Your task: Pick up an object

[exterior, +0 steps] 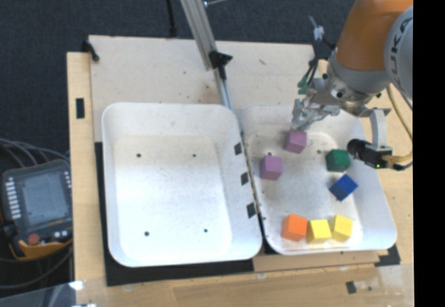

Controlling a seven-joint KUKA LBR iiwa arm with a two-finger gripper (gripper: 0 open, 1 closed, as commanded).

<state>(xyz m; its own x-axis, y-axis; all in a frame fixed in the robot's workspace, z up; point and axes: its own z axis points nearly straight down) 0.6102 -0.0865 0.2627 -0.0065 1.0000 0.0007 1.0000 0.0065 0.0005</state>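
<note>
We see the gripper low over the right bin, directly above a purple cube; we cannot tell its state. A second purple block lies nearby. Green, blue, orange and yellow cubes share that bin.

Wooden bench, pale board top. Two shallow white bins directly on it, side by side, rims touching: left bin, right bin. Black mat under left bin.
</note>
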